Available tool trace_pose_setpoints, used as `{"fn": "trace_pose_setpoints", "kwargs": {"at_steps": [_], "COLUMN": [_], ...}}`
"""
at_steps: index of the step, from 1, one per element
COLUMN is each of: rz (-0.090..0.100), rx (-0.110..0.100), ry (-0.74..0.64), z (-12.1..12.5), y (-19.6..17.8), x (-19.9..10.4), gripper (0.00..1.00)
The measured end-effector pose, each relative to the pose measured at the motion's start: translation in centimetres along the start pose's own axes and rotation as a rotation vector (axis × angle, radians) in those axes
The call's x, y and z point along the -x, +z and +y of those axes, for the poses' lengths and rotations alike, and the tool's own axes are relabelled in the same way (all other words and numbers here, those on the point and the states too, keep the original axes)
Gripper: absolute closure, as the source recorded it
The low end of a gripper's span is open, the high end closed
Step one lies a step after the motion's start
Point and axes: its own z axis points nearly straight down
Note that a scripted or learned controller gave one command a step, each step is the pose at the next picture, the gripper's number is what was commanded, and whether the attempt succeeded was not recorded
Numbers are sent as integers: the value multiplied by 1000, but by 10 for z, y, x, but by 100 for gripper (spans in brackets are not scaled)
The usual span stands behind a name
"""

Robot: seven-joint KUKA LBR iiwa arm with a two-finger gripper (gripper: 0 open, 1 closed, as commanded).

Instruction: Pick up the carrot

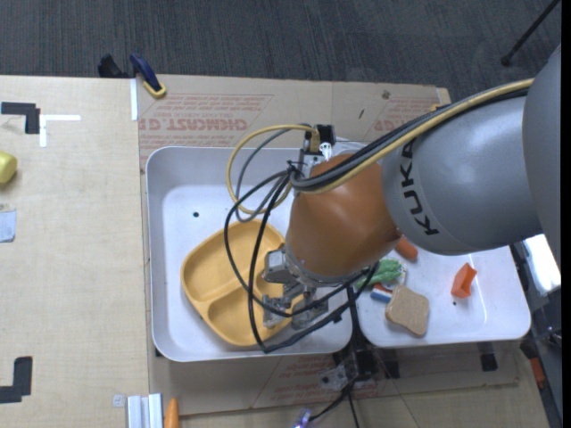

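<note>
Two orange things lie in the right bin (500, 324), and I cannot tell which is the carrot. One is a small orange chunk (463, 279) lying free toward that bin's right side. The other is an orange-red rounded end (407, 250) poking out from under the arm, beside a green piece (389, 272). My gripper (287, 294) hangs low over the yellow divided plate (207, 279) in the left bin (169, 239), well left of both orange things. Cables and the orange wrist band (343, 217) hide much of it.
In the right bin a slice of toast (408, 311) lies near the front, with a small blue piece (379, 295) beside it. The grey arm (482, 168) crosses above that bin. A yellow object (5, 167) sits at the bench's far left.
</note>
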Motion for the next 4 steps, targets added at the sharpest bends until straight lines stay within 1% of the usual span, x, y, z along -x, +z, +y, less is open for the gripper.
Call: {"fn": "trace_pose_setpoints", "kwargs": {"at_steps": [1,2,3,4], "rz": [-1,-10,0,56], "rx": [-1,-17,-3,34], "ry": [5,-458,-389,-487], "z": [-2,-17,3,7], "y": [-7,2,-45,-51], "x": [0,-14,20,49], "gripper": [100,100,100,100]}}
